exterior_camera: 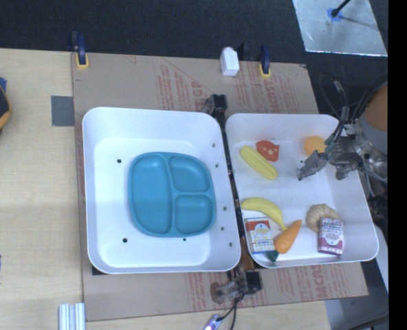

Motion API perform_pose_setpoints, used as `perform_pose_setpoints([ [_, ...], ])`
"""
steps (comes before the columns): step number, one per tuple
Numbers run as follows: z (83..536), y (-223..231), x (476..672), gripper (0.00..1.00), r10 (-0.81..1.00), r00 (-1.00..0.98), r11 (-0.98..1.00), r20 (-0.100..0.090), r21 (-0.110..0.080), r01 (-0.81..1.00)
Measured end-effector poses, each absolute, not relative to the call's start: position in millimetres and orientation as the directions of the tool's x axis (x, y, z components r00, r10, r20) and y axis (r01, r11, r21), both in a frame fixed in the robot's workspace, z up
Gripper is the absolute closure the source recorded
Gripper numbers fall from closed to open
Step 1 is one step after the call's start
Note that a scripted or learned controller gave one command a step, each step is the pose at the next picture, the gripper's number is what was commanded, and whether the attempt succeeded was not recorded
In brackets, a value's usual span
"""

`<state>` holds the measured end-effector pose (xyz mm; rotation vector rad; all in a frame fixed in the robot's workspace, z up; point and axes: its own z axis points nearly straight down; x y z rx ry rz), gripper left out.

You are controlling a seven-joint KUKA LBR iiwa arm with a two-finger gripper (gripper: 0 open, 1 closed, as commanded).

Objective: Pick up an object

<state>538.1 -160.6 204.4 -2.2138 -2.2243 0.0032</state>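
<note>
Gripper (325,164), fingers spread and holding nothing, hovers over the right bin (296,124) (orange (314,144) at its twelve o'clock, corn cob (258,162) at nine).

wood bench (31,205) | cardboard sheet (155,88) | dark carpet (155,12)

Right bin (368,249) w/ loose items: yellow corn cob (258,162) at 10 o'clock, lying diagonal; red piece (267,150) just beside it. Orange fruit (314,144) at 12. Banana (265,210), carrot (288,236), small carton (259,234) clustered at 7. Pastry (322,214), pink box (331,237) at 5.
</note>
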Motion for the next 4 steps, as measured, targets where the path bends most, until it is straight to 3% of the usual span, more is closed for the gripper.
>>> perform_pose_setpoints([
  [1,220,-115,588.5,0.00,1.000,-0.005,0.005,0.001,-0.002,1.000],
  [2,207,-119,647.1,0.00,1.000,-0.005,0.005,0.001,-0.002,1.000],
  [3,95,-100,650.2,0.00,1.000,-0.006,0.006,0.000,-0.006,1.000],
  [4,107,-101,651.0,1.00,1.000,-0.008,0.008,0.000,-0.006,1.000],
])
